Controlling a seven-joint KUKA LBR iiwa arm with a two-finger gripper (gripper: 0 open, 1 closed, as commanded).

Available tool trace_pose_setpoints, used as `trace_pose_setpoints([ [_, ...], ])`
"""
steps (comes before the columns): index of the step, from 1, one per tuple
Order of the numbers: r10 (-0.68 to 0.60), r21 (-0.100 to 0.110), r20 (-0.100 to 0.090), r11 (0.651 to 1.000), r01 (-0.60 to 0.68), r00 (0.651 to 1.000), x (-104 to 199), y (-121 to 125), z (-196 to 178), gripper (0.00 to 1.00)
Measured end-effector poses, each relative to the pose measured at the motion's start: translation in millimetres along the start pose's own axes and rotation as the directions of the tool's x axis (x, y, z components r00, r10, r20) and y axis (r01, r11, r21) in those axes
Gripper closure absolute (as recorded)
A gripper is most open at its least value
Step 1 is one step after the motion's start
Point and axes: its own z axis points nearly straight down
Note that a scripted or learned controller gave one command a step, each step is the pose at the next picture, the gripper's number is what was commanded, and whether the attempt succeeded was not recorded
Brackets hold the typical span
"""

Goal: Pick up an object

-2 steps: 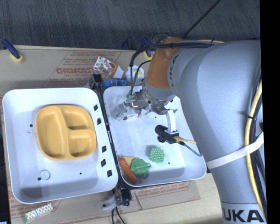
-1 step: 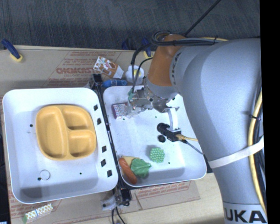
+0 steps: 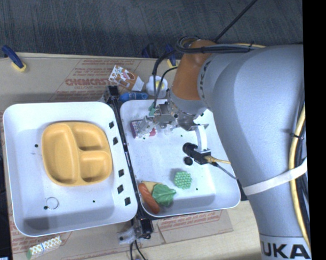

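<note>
Two bins on my screen, and the gripper is low over the far-left corner of the right bin, arm reaching in from the right w/ the wrist bent down toward the bin floor. Can't tell from this angle if the gripper is wide or closed, too much hardware bunched there, so I make no claim that it holds anything. Just beside it, toward the divider, a small grey-and-red item lies on the floor. That looks like the target, prob why the wrist is tucked into that corner, tho I can't see contact. Other candidates in the same bin: a green ball on open floor nearer the front, well apart from the gripper, and an orange-and-green toy pile jammed in the front-left corner w/ wall on two sides, an awkward approach. The left bin carries a yellow divided tray, big and flat, a poor fit for this gripper imo. Nothing lifted as far as I can judge. The pick is at the reach/close stage, and the wall so near the item could spoil a clean close.
</note>
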Motion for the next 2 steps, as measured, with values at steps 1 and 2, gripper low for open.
trace_pose_setpoints([
  [1,-0.03,-0.02,0.001,0.999,0.03,1.0,5.3,-1.4,7.9,0.0],
  [2,-0.03,-0.02,0.0,0.999,0.03,1.0,5.6,-1.4,7.9,0.0],
])
